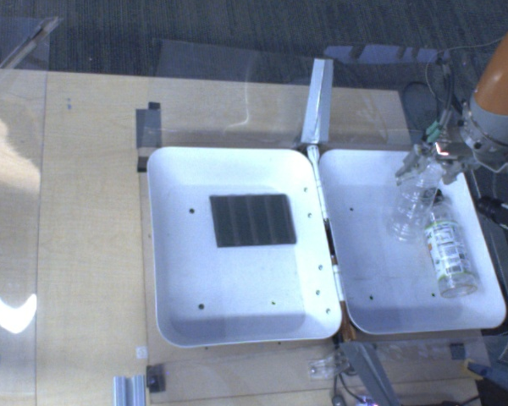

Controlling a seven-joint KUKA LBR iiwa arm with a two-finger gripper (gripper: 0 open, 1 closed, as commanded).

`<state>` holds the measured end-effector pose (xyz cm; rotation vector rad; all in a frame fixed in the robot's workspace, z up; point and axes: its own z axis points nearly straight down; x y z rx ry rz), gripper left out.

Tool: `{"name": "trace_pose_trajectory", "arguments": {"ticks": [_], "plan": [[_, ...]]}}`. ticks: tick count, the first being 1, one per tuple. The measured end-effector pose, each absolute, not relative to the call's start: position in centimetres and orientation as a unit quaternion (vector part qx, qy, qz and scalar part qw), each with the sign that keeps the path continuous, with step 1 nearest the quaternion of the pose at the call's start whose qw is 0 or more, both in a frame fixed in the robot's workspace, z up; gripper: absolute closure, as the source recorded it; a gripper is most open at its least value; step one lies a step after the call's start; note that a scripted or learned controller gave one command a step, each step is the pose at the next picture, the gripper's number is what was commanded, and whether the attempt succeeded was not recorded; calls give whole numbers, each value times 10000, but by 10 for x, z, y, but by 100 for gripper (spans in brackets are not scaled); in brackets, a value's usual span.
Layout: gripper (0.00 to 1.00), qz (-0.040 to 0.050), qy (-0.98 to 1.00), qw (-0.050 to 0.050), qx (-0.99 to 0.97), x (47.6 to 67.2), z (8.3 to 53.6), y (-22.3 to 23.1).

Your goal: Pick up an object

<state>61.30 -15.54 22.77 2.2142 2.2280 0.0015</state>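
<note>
A clear plastic bottle (409, 205) sits tilted in the right bin (381, 303), near its back right part. Its upper end meets my gripper (429, 167), which comes down from the grey arm with the orange band (501, 83) at the upper right. The transparent plastic and the gripper's metal blur together there, so a grasp is not visible. A second clear bottle with a white label (448, 256) lies on its side along the right bin's right wall, just beside the first. A dark ribbed rectangular pad (252, 220) lies flat in the middle of the left bin (178, 303).
The two bins meet at a raised divider (326, 235), with a metal strut (317, 100) behind it. Cables (499, 210) hang by the right bin's right rim. Wooden benchtop (68, 227) stretches to the left under a clear panel.
</note>
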Motion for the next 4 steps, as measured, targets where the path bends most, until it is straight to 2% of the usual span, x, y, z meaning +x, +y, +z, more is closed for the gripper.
{"name": "trace_pose_trajectory", "arguments": {"ticks": [1,2,3,4], "plan": [[0,32,7112,44,7029,616,131,-200],[0,23,6023,30,7983,628,267,-170],[0,8,6544,11,7561,632,172,-193],[0,20,7472,34,6646,651,87,-189]]}}
